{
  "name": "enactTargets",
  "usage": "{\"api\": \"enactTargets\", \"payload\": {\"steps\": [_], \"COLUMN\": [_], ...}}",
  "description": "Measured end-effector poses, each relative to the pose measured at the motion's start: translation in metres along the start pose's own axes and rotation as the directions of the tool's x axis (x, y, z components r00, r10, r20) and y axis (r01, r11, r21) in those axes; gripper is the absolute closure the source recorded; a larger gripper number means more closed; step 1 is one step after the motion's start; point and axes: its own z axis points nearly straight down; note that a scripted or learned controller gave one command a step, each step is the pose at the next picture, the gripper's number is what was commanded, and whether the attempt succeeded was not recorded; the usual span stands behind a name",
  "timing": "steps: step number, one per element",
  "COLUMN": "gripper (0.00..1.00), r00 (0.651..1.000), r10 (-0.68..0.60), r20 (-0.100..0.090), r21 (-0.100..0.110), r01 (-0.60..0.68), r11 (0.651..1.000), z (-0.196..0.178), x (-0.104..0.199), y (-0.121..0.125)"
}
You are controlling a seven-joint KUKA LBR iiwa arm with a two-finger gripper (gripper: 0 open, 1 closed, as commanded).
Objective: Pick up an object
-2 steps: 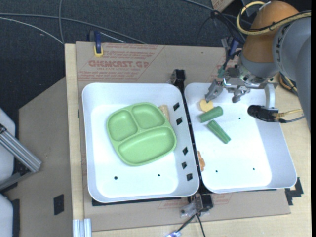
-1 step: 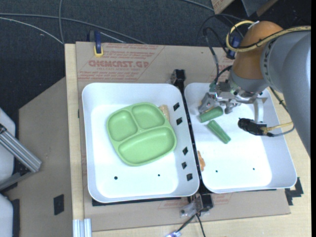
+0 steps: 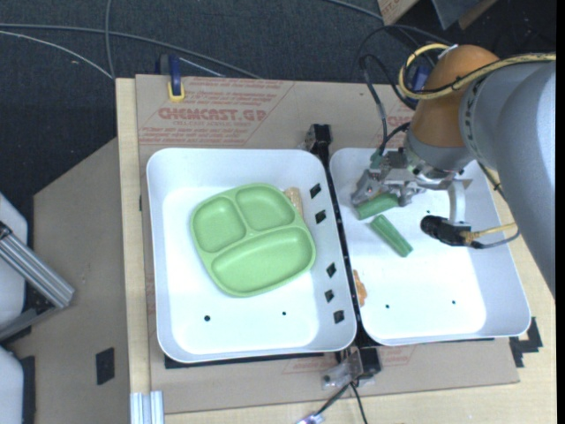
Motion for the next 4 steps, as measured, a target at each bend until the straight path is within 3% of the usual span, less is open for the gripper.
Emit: {"api": "enactTargets", "payload": {"steps": [1, 4], "gripper": [1.0, 1.0], "r00": [1.0, 1.0], "r10": [0.0, -0.001], "r20": [-0.001, 0.001], "r21": [-0.002, -0.008], "r01": [0.0, 0.001], "r11": [1.0, 1.0], "z": [-0.012, -0.165], "x": [0.0, 0.004], "y": [0.001, -0.005]}}
